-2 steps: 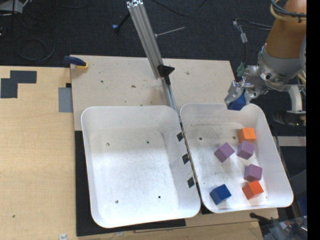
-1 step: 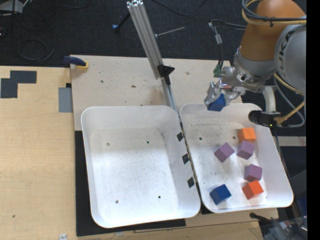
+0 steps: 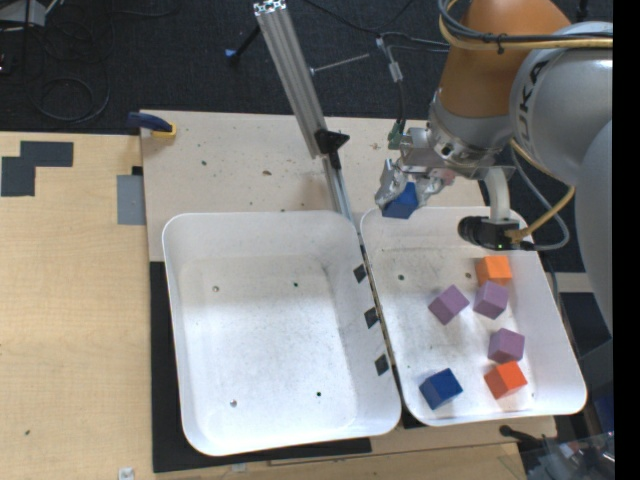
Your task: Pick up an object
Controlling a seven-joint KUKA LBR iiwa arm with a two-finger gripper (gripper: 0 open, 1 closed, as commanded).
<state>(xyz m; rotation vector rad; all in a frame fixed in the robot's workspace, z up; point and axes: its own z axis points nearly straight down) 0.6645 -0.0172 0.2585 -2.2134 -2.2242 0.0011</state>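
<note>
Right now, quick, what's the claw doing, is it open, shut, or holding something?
Claw: shut on a blue block, lifted above the right bin's far left corner.

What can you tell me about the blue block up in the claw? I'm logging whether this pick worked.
The blue block is a small, matte cube that looks like foam or painted wood. It sits tilted between the fingers of the claw, lifted above the back edge of the right bin, near the divider between the bins. Its upper part is hidden by the fingers; its lower corner hangs free, touching nothing else.
</note>
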